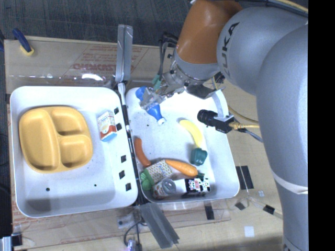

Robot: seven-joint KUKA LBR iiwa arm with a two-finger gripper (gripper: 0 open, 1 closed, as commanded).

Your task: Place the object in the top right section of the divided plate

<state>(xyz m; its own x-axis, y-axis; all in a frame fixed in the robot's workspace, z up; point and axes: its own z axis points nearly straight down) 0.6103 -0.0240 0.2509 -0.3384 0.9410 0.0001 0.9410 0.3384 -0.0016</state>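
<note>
Divided plate in the left bin has nothing in it, so placement isn't done. Gripper sits over the blue bottle at the right bin's far-left corner; can't tell its grip state, nor confirm a hold.

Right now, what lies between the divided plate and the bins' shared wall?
In the camera view, a small carton lies on the left bin's floor between the yellow divided plate and the shared wall.

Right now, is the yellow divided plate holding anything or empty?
Empty: the divided plate shows bare sections; the small carton lies beside it.
</note>
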